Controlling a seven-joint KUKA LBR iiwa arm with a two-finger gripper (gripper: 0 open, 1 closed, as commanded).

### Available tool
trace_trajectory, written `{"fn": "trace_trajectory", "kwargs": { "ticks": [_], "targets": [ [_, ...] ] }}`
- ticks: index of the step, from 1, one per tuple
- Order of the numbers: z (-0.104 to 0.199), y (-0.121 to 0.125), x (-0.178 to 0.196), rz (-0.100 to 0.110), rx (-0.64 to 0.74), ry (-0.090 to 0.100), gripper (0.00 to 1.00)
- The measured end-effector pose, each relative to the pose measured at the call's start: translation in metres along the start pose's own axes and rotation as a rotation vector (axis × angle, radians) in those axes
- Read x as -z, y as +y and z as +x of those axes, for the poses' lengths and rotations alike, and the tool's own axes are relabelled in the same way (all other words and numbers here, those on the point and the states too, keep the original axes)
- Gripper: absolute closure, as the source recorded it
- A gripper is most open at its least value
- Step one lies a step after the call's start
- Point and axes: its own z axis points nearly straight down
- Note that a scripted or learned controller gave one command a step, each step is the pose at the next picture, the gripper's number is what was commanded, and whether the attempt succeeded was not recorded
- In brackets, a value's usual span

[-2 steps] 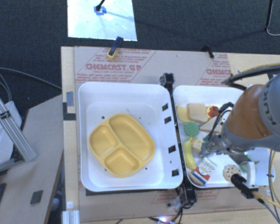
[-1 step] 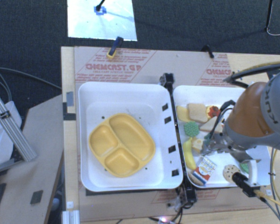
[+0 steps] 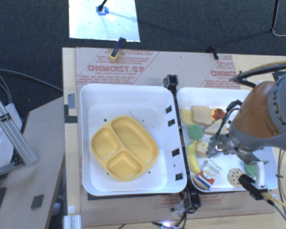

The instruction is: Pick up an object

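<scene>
The right bin [image 3: 214, 93] holds several toy foods: a tan bread slice [image 3: 201, 113], a yellow wedge [image 3: 186, 115], a red piece [image 3: 218, 112], a green knobbly round [image 3: 196, 131], a banana [image 3: 193, 158], a red and white packet [image 3: 209, 171] and a spotted cookie [image 3: 235, 176]. My gripper [image 3: 213, 147] is lowered into this bin, just right of the banana and below the green round. It stands over a pale yellow piece [image 3: 202, 148] that it partly hides. The grey and orange arm [image 3: 257, 113] covers the right part of the bin.
The left bin [image 3: 128, 95] holds a yellow three-compartment plate [image 3: 124, 148]. A black divider clip [image 3: 170, 81] sits between the bins. A green item [image 3: 251, 169] lies by the arm's lower edge. Cables run at the bench's right side.
</scene>
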Motion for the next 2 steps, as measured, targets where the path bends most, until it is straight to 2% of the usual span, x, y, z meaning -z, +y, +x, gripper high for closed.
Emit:
{"fn": "trace_trajectory", "kwargs": {
  "ticks": [1, 2],
  "targets": [
    [0.0002, 0.0011, 0.0102, -0.002, 0.002, 0.001, 1.00],
    [0.0002, 0.0010, 0.0099, -0.002, 0.001, 0.000, 0.00]
  ]
}}
